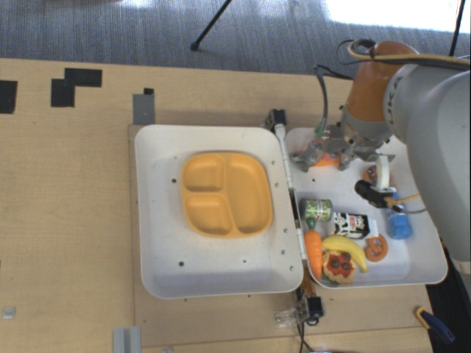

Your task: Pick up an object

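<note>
My gripper (315, 157) is low in the far left corner of the right bin (427, 271), hanging from the grey arm with the orange band. A small orange thing (325, 163) lies right at the gripper, partly hidden by it; I cannot tell whether it is held. Nearer the front lie a green can (317, 210), a black-and-white carton (351, 225), a carrot (313, 251), a yellow banana (349, 248), a red-and-yellow fruit (338, 267), a round orange slice (376, 248) and a blue piece (398, 227).
The left bin (158, 263) holds a yellow-orange divided plate (224, 193) at its middle. The two bins meet along a raised rim (291, 197) just left of the gripper. The arm's bulk covers the right bin's far right side.
</note>
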